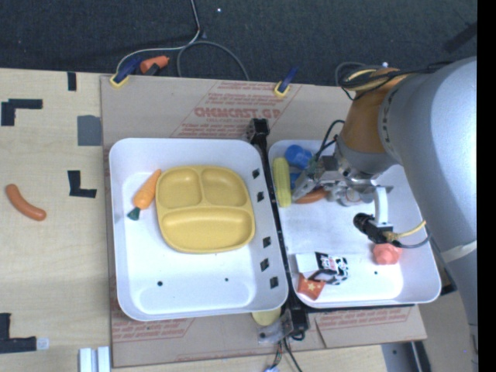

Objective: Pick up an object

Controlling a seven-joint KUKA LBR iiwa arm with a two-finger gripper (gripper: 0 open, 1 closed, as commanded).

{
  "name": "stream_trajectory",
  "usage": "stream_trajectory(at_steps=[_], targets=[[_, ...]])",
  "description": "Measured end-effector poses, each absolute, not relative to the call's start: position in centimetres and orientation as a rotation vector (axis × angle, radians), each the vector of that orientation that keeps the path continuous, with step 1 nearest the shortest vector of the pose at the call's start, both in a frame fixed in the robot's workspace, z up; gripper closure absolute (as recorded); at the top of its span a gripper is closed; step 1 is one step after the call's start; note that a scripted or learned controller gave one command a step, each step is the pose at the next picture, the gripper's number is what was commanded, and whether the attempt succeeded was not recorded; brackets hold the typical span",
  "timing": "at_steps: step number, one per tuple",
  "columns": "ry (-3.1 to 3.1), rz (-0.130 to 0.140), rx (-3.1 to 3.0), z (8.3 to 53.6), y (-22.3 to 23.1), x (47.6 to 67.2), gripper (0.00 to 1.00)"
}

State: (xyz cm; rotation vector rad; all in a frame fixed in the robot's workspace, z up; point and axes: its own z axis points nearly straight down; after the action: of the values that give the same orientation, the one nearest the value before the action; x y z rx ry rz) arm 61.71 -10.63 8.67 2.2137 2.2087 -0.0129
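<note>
Arm over the right bin

The gripper (316,183) sat low in the right bin (418,289), beside an orange object (311,198), a yellow corn cob (281,181) and a blue object (297,156); its grip could not be judged.

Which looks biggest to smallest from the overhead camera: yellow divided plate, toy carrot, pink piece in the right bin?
1. Yellow divided plate, by far the largest.
2. Toy carrot, long and slim beside the plate.
3. Pink piece, a small lump, clearly shorter than the carrot.
</note>
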Motion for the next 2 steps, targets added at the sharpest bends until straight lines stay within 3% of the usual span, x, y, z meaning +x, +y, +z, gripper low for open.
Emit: stream_trajectory(at_steps=[1, 2], targets=[[2.242, -0.02, 2.229, 8.4, -12.7, 65.0, 0.0], [2.232, -0.02, 2.222, 9.5, -12.8, 65.0, 1.0]])
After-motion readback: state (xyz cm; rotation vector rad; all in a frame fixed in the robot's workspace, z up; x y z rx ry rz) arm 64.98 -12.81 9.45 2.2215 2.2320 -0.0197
